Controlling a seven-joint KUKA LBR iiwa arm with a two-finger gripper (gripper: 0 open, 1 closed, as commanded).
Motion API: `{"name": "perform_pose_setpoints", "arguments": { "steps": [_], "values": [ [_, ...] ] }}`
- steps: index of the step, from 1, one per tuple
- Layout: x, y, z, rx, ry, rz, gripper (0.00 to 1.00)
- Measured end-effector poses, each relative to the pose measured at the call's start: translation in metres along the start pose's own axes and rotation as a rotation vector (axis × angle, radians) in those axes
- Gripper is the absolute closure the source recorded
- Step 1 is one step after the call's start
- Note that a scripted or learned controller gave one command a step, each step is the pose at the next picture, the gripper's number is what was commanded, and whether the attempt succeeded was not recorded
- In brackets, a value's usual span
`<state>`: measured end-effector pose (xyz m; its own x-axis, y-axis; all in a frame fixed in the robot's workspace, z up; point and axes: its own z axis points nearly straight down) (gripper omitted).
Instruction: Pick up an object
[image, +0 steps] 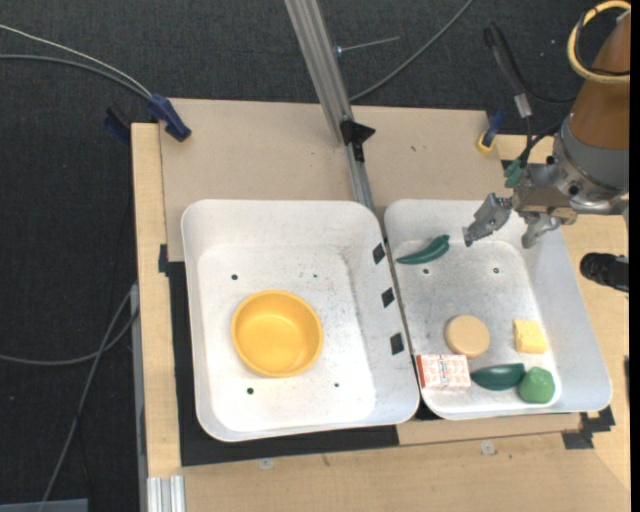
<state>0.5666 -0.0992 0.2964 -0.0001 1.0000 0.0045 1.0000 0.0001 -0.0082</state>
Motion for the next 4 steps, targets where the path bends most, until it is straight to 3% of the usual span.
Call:
{"name": "perform_pose_setpoints", "arguments": {
  "steps": [3,4],
  "values": [
    [-0.005,-0.004,0.188,0.012,0.002,0.002,0.0],
    [-0.005,-0.001,0.169,-0.001,0.002,0.004,1.0]
  ]
}}
